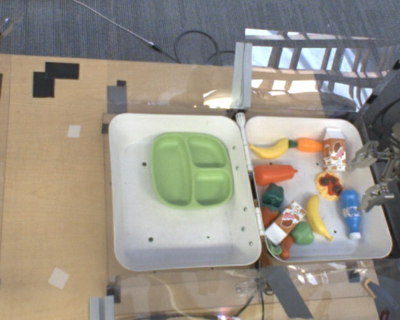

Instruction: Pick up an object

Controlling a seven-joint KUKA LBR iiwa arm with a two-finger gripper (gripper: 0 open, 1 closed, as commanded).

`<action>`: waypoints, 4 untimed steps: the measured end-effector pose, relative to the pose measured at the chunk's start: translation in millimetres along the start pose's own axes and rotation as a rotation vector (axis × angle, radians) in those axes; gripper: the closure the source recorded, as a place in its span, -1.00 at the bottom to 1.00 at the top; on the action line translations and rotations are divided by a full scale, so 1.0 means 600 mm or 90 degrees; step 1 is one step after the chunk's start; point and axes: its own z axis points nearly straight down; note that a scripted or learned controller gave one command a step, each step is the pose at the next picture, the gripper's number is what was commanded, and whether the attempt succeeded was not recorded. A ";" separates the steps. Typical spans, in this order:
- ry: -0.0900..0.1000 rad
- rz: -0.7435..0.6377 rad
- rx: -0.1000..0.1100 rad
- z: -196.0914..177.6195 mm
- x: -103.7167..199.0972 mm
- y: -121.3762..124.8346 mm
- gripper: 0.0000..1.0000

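The right bin [377,245] holds several toy foods. A yellow banana [270,149], an orange carrot [309,145] and a small milk carton [335,152] lie along its far side. Further in are a red-orange bottle [275,174], a round tart [329,185], a blue bottle [351,213], a second banana [317,217], a dark green pepper [273,197] and a small box [287,222]. My gripper [370,177] hangs over the bin's right rim, open, nothing between its fingers. The blue bottle and tart lie just to its left.
The left bin [133,232] holds a green divided plate [191,170]. A metal post [240,72] and a clear panel stand behind the bins. Cables run over the carpet at the back.
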 end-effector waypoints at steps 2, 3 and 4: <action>-0.014 -0.307 0.005 0.290 -0.007 0.108 -1.00; -0.005 -0.264 0.002 0.297 -0.118 0.105 -1.00; 0.001 -0.185 0.000 0.302 -0.276 0.082 -1.00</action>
